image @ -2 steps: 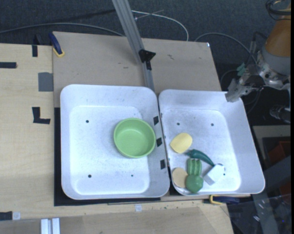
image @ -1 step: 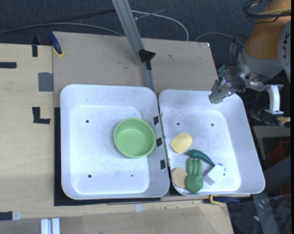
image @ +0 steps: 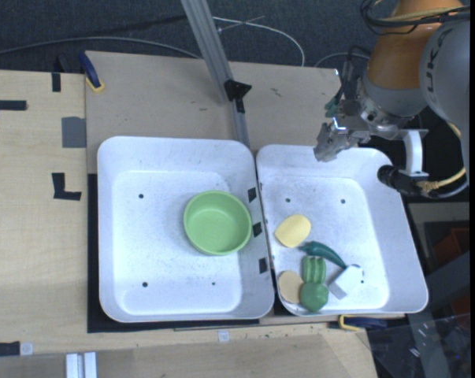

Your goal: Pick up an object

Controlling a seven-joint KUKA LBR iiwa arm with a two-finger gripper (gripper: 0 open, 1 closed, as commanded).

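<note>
Nearby, small items cluster in the right bin (image: 395, 235).
Closest lie a green pepper-like piece (image: 313, 282) and a yellow lemon-like piece (image: 292, 230); a green bowl (image: 217, 222) sits in the left bin (image: 127, 211); farthest, the gripper (image: 328, 146) hangs over the right bin's back rim, carrying nothing.

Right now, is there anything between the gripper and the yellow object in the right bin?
Nothing visible. The gripper is above the right bin's far rim, and bare white floor lies between it and the yellow object.

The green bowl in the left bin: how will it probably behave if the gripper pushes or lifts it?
The green bowl looks like thin plastic, so probably light and stiff. Sitting upright on the smooth bin floor, it would likely slide rather than tip. Its round rim may slip from two fingers.
</note>
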